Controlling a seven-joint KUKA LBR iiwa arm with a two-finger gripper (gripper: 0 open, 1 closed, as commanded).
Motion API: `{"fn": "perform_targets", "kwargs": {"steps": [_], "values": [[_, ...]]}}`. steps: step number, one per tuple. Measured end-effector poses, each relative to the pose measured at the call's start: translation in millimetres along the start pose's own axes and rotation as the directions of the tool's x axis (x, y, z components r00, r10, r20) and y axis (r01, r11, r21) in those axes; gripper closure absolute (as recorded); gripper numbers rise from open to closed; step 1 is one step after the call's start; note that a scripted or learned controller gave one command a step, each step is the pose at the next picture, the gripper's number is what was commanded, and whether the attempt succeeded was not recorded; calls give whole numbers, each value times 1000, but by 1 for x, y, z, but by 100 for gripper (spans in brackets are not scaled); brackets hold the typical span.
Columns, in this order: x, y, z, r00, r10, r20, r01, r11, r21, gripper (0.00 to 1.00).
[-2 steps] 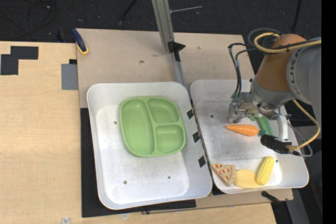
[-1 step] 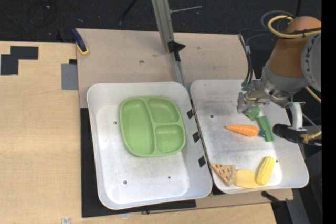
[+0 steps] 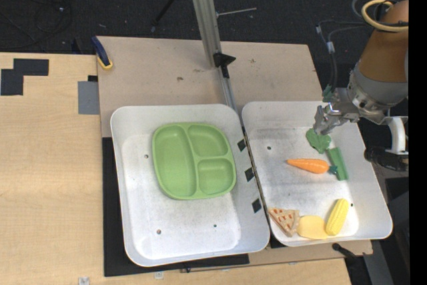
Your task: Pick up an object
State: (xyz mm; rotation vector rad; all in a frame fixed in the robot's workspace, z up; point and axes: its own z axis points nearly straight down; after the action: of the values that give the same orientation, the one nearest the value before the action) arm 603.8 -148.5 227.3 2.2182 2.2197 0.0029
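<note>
My gripper hangs over the far right part of the right bin, fingers pointing down just above the leafy end of a green toy vegetable. An orange carrot lies just left of that green piece. Near the bin's front edge sit a yellow corn cob, a pale yellow rounded piece and a waffle-patterned slice. Nothing is visibly between the fingers.
The left bin holds a green divided plate. A metal post rises behind the bins near their shared edge. The arm's grey and orange body stands at the right, over the right bin's far corner.
</note>
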Motion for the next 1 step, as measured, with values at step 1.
{"fn": "perform_targets", "kwargs": {"steps": [1], "values": [[6, 8, -50, 1000, -2, 0, 2, 1000, 0, 100]]}}
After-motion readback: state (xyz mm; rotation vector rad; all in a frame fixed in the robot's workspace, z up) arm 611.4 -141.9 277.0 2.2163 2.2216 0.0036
